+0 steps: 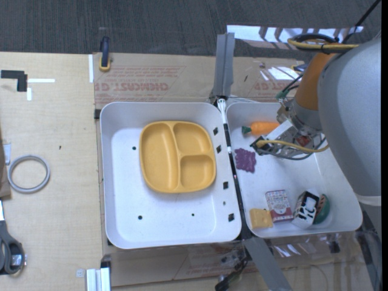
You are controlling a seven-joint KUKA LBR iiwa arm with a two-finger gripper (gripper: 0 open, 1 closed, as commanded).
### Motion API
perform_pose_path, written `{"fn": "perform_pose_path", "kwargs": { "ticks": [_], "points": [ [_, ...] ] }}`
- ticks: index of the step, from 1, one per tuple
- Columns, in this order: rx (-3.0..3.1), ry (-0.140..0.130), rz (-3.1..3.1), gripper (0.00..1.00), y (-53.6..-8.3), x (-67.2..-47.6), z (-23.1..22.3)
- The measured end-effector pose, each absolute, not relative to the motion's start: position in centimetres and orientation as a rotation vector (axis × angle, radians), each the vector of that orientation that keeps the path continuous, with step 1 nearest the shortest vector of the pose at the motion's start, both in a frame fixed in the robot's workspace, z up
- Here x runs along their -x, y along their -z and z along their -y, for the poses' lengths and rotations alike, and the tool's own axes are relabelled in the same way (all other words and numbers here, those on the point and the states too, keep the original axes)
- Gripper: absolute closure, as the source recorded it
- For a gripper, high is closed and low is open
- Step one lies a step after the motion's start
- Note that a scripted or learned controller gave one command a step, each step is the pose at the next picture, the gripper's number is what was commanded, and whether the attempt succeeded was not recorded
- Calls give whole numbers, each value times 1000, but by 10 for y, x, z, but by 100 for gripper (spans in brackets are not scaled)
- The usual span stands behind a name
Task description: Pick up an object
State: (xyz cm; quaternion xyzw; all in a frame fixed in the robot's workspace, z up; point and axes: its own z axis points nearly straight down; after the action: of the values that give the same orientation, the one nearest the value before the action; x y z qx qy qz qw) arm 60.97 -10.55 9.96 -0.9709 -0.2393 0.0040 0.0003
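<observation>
Presently, my gripper [290, 143]: hanging low over the far end of the right bin [285, 177], the grey arm reaching in from the right with its orange band above the wrist. Whether I am spread or closed cannot be told from this angle, and I see nothing carried.

Carrot [262, 128]: an orange toy with a green tip, lying near the far wall just beside me. It is the closest candidate, and I judge it the likeliest target.

Purple piece [245, 160]: a small lumpy thing, perhaps toy grapes, on the bin floor near the divider, a little nearer the camera than the carrot.

Near corner: a red-and-white packet [277, 204], a yellow block [260, 218] touching or almost touching it, and a black-and-white item [309, 208] with green behind it. They crowd together, which I judge would make a clean grasp harder there.

Left bin [121, 193]: holds a yellow divided plate [177, 156], flat and roughly centred, well apart from me. I judge its broad, shallow shape leaves little to pinch.

Bench [48, 120]: a grey ring of tape [27, 173] and scissors [9, 254] lie outside both bins, out of play.

Task status: the pick is not yet made. Every object rests on a bin floor.

Next, as I judge it: settle squarely over the carrot before closing, since a round toy lying near a wall can roll or slip aside.
</observation>
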Motion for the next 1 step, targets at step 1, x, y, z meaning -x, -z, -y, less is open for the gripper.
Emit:
{"fn": "perform_pose_path", "kwargs": {
  "ticks": [1],
  "points": [
    [3125, -5, 327, 100, -91, -630, 96]
  ]
}}
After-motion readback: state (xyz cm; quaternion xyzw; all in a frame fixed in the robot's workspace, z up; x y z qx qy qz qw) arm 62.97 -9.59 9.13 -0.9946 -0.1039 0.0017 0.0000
